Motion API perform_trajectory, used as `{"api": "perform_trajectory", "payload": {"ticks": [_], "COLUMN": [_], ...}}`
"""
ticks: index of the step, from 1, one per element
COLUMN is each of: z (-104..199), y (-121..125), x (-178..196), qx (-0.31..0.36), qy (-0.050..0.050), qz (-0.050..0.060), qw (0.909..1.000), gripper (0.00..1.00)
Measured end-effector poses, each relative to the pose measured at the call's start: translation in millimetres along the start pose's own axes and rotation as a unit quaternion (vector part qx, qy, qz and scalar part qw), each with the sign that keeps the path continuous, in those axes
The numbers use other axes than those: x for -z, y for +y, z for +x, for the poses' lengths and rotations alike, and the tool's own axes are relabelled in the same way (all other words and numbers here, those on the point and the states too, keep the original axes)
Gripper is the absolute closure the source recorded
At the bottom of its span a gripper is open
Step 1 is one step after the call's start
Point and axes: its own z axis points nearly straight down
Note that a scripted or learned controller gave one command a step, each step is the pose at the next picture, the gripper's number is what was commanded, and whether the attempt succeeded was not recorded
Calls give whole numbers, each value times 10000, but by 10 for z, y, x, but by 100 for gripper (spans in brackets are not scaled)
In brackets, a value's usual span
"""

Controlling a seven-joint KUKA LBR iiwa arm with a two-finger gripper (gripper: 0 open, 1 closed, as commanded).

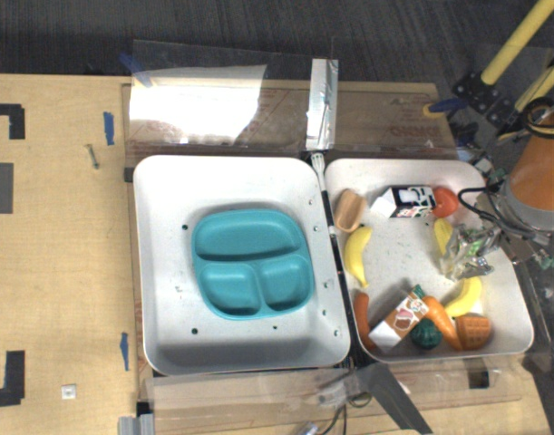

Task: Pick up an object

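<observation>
The right bin [508,284] holds several toy foods. A yellow banana [356,254] lies by its left wall, with a tan bowl-like piece [349,209] above it. A black and white carton [409,200] and a red-orange piece [445,201] sit at the back. Near the front lie a small printed box [403,316], a carrot [440,319], a green piece [426,335], an orange piece [474,331] and a yellow piece [467,294]. My gripper [464,252] hangs low over the bin's right middle, beside a small yellow item [442,236].
The left bin [159,198] holds a teal divided plate [252,263]. The arm's orange band [536,178] and cables stand over the right bin's far right corner. A red sausage-like piece [363,320] lies at the right bin's front left.
</observation>
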Motion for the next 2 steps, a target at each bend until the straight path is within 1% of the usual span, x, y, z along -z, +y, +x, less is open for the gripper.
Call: {"api": "perform_trajectory", "payload": {"ticks": [1,2], "z": [-521,-724], "y": [-192,217], "x": [-127,686], "qx": [-1221,-1993], "qy": [40,-17], "qz": [-20,13], "qw": [9925,9799], "gripper": [100,100]}}
